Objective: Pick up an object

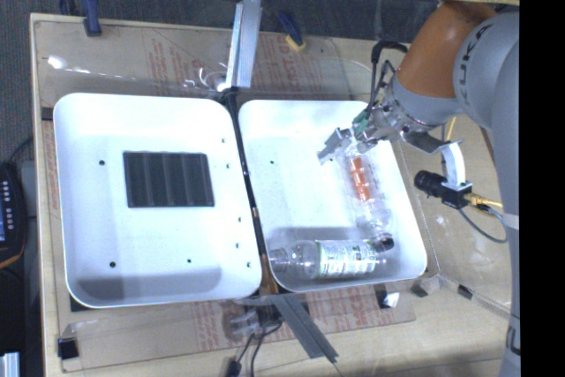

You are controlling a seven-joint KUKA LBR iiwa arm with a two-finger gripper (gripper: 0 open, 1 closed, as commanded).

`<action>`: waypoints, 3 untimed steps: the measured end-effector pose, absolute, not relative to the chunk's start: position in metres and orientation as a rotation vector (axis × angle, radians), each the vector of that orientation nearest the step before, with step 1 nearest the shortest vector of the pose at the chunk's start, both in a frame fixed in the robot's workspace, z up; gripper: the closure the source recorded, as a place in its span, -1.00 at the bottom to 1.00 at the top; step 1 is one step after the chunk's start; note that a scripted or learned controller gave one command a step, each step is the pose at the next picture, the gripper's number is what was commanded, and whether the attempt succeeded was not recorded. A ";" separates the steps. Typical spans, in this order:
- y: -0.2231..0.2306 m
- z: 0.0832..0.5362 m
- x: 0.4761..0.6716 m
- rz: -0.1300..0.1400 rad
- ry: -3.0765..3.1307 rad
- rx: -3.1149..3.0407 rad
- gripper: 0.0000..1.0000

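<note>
Locate the gripper (346,139) first: it hangs over the far right part of the right-hand bin (291,190), at the end of the grey arm (494,75) with its orange band (434,49). You cannot tell from this view whether it is spread or pressed together, and nothing can be confirmed as held in it.

Directly below the gripper, on the near side of it, you will find a clear plastic bottle with an orange label (364,185). Its upper end lies just beside the tool, and its body runs away from the tool toward the near right corner of the bin. Whether the tool touches this bottle cannot be determined.

Farther from the gripper, along the near wall of the same bin, a second clear plastic bottle (328,258) lies on its side. Its dark-capped end sits close to the lower end of the first bottle.

To the gripper's left, across the divider between the bins, the left-hand bin (88,137) carries a dark ribbed rectangular panel (168,179), well apart from the tool.

Beyond the gripper, an upright grey bar (244,40) stands behind the junction of the two bins.
</note>
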State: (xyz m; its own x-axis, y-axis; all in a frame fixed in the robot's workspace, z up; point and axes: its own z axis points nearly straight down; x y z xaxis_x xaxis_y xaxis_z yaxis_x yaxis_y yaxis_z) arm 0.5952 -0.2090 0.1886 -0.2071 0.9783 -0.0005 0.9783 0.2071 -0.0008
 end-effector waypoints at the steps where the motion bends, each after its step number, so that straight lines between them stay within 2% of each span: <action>1: -0.208 0.195 0.606 0.000 -2.531 -1.865 -1.00; 2: -0.209 0.198 0.618 -0.001 -2.554 -1.834 -1.00; 3: -0.209 0.187 0.571 0.003 -2.553 -1.826 -1.00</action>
